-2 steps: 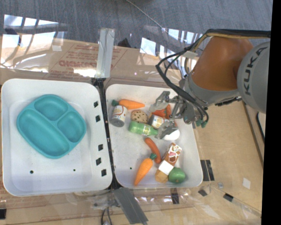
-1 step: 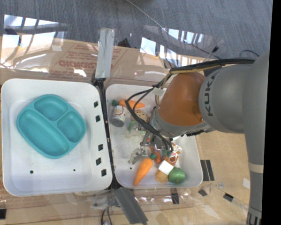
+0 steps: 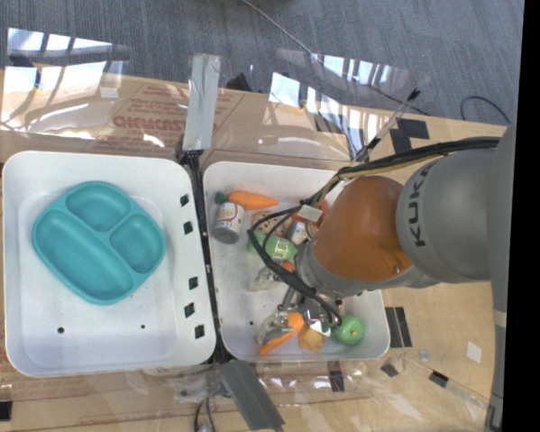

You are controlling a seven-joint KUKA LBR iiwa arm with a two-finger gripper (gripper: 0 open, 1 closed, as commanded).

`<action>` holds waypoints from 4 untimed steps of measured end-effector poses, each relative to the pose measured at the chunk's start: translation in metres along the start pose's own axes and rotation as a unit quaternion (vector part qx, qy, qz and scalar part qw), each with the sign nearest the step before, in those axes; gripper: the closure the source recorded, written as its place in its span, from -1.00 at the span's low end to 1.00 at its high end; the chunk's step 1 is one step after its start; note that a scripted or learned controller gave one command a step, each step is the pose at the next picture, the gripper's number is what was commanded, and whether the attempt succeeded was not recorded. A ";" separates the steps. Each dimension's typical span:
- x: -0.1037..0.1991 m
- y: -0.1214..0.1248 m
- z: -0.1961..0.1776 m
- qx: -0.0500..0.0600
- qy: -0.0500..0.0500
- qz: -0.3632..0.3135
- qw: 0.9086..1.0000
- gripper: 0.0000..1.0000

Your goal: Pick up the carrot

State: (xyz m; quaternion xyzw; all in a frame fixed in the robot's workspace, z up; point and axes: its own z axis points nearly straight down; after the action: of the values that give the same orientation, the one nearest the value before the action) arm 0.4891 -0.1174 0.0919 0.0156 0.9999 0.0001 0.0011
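- The arm (image 3: 405, 227), grey with a broad orange band, reaches in from the right and hangs over the right bin (image 3: 237, 331), covering much of its middle and right side.
- The hand (image 3: 293, 322) sits low near the front of that bin, pointing down among small items; I cannot tell whether it is open or closed, since the wrist and cables hide it.
- One carrot (image 3: 251, 201) lies near the back wall of the right bin, on its side, well apart from the hand.
- A second carrot (image 3: 277, 342) lies at the front of the same bin, tilted, just beside the hand; whether they touch is unclear.
- A small can (image 3: 225, 223) lies just in front of the back carrot, close to the bin's left wall.
- A green ball-shaped fruit (image 3: 349, 329) rests at the front right of the bin, near the hand.
- A green and white item (image 3: 280, 248) sits under the arm's edge, partly hidden.
- The left bin (image 3: 29, 333) holds a teal divided plate (image 3: 97, 240) with three compartments, lying flat left of centre.
- Both bins stand side by side on the tabletop (image 3: 149, 114), touching along a dark seam.
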 end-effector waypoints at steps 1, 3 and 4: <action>-0.001 0.002 -0.010 0.000 -0.001 -0.005 1.000 1.00; 0.010 -0.056 -0.083 0.000 0.000 -0.220 0.975 -1.00; 0.004 -0.033 -0.022 -0.002 0.003 -0.303 0.953 -1.00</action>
State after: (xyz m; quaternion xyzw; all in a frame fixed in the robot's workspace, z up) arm 0.4838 -0.1505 0.1134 -0.2880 0.9576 0.0019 -0.0016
